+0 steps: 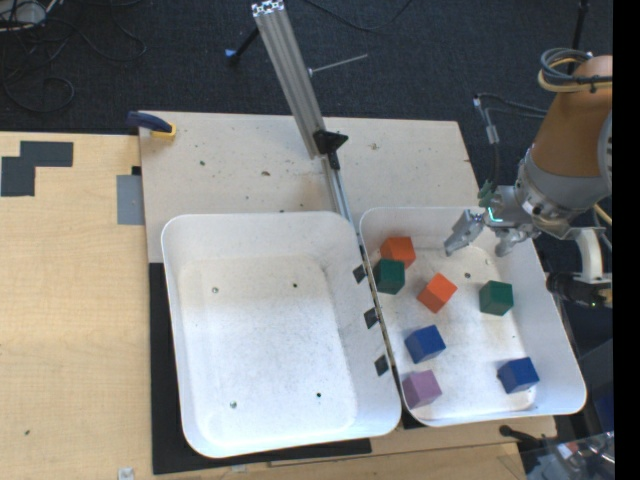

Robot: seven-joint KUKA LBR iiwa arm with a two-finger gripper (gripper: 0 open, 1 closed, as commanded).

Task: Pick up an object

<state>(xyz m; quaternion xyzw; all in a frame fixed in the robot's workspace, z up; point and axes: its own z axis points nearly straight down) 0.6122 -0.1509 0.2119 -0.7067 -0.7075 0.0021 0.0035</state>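
Note:
The right bin (560, 368) holds several small cubes: an orange cube (398, 250) and a dark green cube (389, 276) near its left wall, a second orange cube (437, 292) in the middle, a green cube (495, 297) to the right, two blue cubes (425, 343) (518, 374) and a purple cube (421, 387) near the front. My gripper (485, 238) hangs over the bin's far part, open, with nothing between its fingers. It is above and right of the middle orange cube.
The left bin (265, 338) lies beside the right one, with a row of black clips (368, 317) along the shared wall. A slanted aluminium post (295, 78) rises behind the bins. A blue-and-yellow tool (152, 124) lies at the bench's far left.

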